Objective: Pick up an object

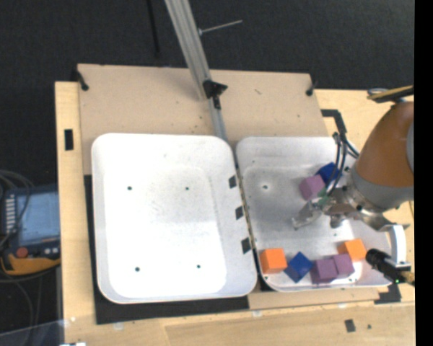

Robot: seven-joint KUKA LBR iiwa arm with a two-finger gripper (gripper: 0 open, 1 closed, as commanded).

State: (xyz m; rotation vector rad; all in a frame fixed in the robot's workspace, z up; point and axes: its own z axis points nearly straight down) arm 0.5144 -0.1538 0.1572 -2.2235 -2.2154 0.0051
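Note:
My gripper [316, 220] hangs low over the middle of the right bin [274, 161], its two grey fingers spread apart and open, with bare bin floor between them. A purple block [312, 186] lies just beyond the fingers, and a blue block [327, 171] sits behind it, partly under the wrist. Along the bin's near edge lie an orange block [273, 259], a blue block [299, 267], a pair of purple blocks [332, 269] and another orange block [354, 249].
The left bin [162, 215] stands beside the right one. A slanted metal rail [195, 56] rises from behind the bins. The arm's orange band [386, 153] covers the right bin's far right side.

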